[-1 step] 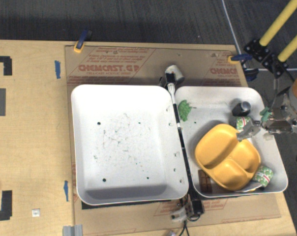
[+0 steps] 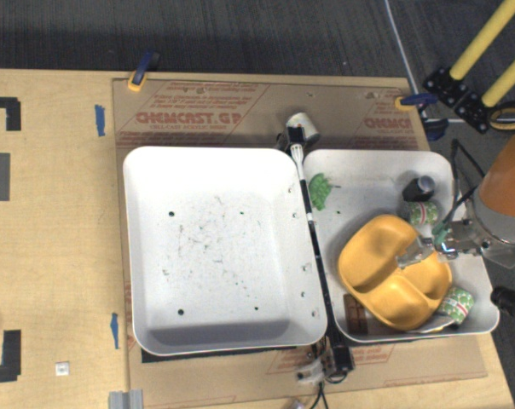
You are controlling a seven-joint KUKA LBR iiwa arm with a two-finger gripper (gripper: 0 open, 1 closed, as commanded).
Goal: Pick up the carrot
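A single fixed camera looks down from above at a slant, taking in the whole tabletop (image 2: pixel 53 228) from a moderate height. Both white bins sit near the middle, the left bin (image 2: pixel 215 164) and the right bin (image 2: pixel 368 169) side by side. The far edge meets dark floor at the top, and the arm (image 2: pixel 505 186) enters at the right.

A robotics laboratory test station. Two shallow white bins, left (image 2: pixel 215 245) and right (image 2: pixel 385 173), sit side by side on a printed cardboard sheet (image 2: pixel 240 113) clamped (image 2: pixel 142 68) to a light wooden surface (image 2: pixel 44 228) marked with blue tape (image 2: pixel 100 119) and black squares. Yellow padded struts (image 2: pixel 492 28), loose cables (image 2: pixel 394 32) and dark carpet (image 2: pixel 198 15) lie beyond the surface.
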